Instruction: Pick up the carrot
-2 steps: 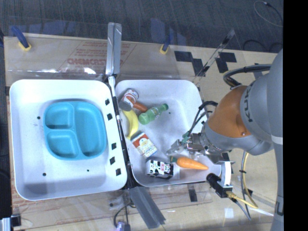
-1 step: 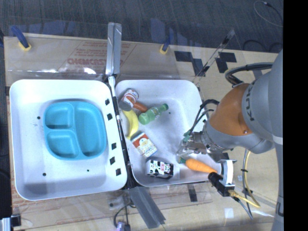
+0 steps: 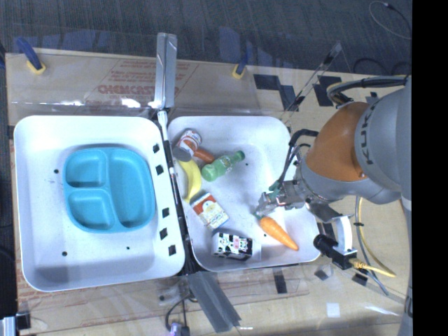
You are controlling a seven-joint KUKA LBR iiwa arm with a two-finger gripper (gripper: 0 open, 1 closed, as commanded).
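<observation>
Carrot [image 3: 278, 232] lies near the right bin's [image 3: 231, 123] front-right corner, just below my gripper [image 3: 269, 203]. Looks light, stiff, smooth, tapered, so prob. slippery; I'd grab across the thick end. Can't tell gripper state: tip is small and blurred, nothing visibly held. Contact w/ carrot also unclear.

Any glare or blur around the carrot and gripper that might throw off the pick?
Camera view: the carrot is sharp and evenly lit, casting a faint shadow on the right bin. The gripper looks slightly soft, its fingers hard to resolve. Glare sits on the clear sheet behind the bins, away from the carrot.
</observation>
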